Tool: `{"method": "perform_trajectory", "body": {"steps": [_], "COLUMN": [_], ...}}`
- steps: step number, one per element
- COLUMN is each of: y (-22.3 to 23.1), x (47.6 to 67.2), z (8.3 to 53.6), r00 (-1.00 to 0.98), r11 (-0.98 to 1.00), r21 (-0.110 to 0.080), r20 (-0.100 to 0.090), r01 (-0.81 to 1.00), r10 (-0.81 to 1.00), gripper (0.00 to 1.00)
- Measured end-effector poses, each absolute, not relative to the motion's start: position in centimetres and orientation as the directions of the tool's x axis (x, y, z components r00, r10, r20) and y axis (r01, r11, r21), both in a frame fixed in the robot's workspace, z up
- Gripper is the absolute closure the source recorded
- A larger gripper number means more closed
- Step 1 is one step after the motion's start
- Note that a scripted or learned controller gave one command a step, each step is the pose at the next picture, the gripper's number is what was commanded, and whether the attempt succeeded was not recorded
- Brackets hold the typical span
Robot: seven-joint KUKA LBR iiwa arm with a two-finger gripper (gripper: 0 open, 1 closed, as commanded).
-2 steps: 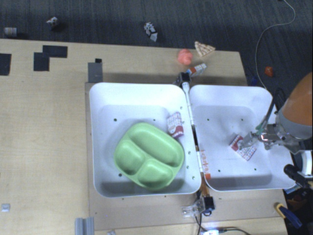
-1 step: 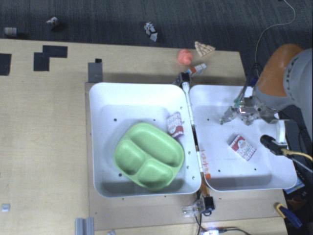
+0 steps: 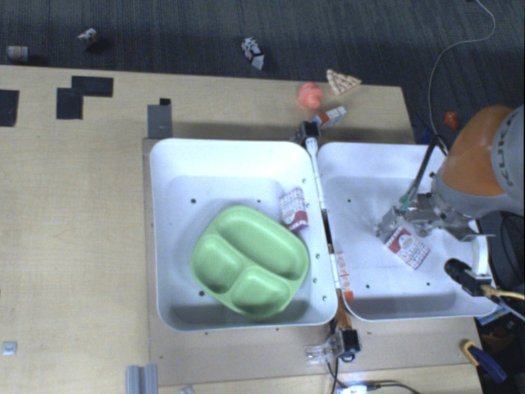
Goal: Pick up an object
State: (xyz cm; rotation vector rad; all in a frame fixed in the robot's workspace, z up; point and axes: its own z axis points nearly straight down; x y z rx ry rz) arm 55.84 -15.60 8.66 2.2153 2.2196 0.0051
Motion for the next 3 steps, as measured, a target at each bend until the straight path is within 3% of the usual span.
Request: {"method": "perform_trajectory", "body": {"steps": [1, 2, 3], "y": [-15.6, -15.6, -10.8], "x": [56.1, 56.1, 53.8], "z": [9.8, 9.8, 8.7], "r00": [-0.003, -0.003, -0.003], "r11": [0.003, 0.003, 0.003], "r21": [0.013, 0.013, 0.009], "r20": [-0.003, -0.003, -0.002], "r01": [1.000, 1.000, 1.000], "r10": [1.000, 1.000, 1.000], "gripper": [1.00, 0.00, 0.00]}}
